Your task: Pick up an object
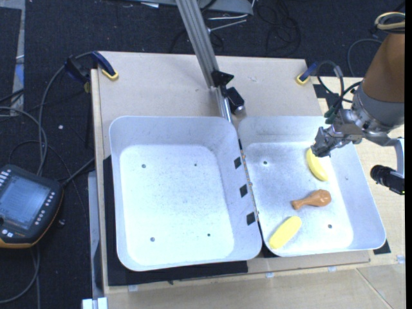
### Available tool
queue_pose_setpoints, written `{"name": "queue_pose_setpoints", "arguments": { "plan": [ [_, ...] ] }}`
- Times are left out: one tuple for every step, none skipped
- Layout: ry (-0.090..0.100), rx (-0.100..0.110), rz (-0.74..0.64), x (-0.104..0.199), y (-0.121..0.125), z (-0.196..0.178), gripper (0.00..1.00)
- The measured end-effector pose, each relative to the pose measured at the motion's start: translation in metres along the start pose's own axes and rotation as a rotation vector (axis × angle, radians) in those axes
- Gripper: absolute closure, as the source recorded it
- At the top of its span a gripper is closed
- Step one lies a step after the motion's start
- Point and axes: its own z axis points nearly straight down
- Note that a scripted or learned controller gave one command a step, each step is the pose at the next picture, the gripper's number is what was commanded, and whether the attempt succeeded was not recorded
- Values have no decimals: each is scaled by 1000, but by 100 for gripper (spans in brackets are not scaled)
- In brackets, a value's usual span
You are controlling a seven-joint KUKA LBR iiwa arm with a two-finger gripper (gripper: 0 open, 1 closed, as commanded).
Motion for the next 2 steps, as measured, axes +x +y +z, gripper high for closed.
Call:
{"name": "queue_pose_setpoints", "arguments": {
  "plan": [
    [0,3,1,0,0,-15,100],
    [2,4,-4,55,6,-19,100]
  ]
}}
